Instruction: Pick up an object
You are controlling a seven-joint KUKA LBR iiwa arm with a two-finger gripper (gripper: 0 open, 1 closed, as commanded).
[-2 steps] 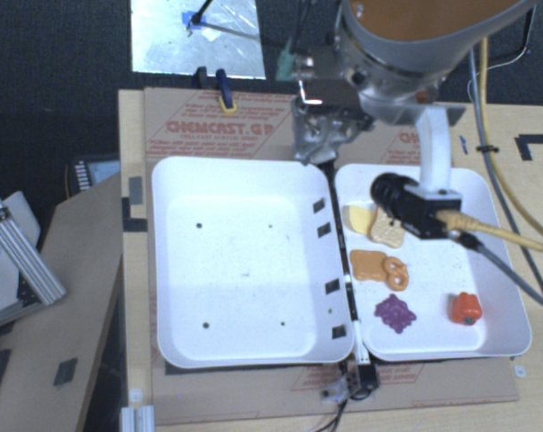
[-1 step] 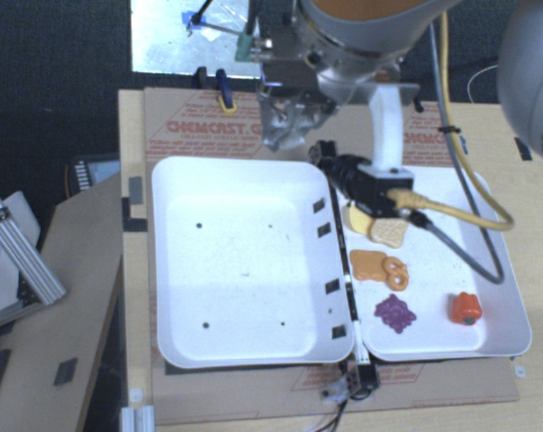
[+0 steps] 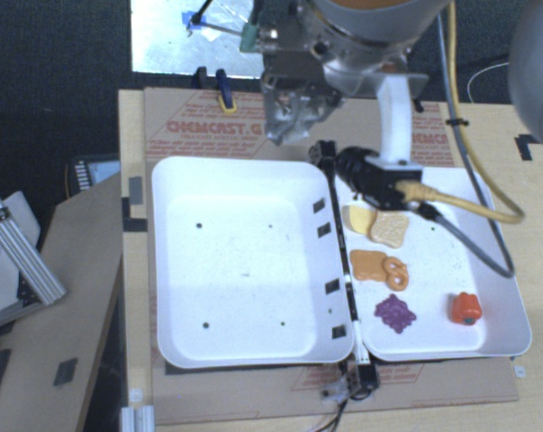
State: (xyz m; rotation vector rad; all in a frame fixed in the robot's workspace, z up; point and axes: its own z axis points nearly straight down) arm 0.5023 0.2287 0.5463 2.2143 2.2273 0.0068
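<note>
Two shallow white bins sit side by side on the table [image 3: 131, 106]. Near the right bin's [image 3: 501, 331] left wall lie a yellow wedge [image 3: 359, 217], a cracker [image 3: 391, 229], an orange pretzel [image 3: 380, 267] and a purple cluster [image 3: 395, 313]; a red-orange pepper [image 3: 466, 308] sits toward its front right corner. Above the left bin's [image 3: 244, 259] back edge hangs the gripper [image 3: 292, 115], carrying nothing visible; whether it is open, I cannot tell.
</note>
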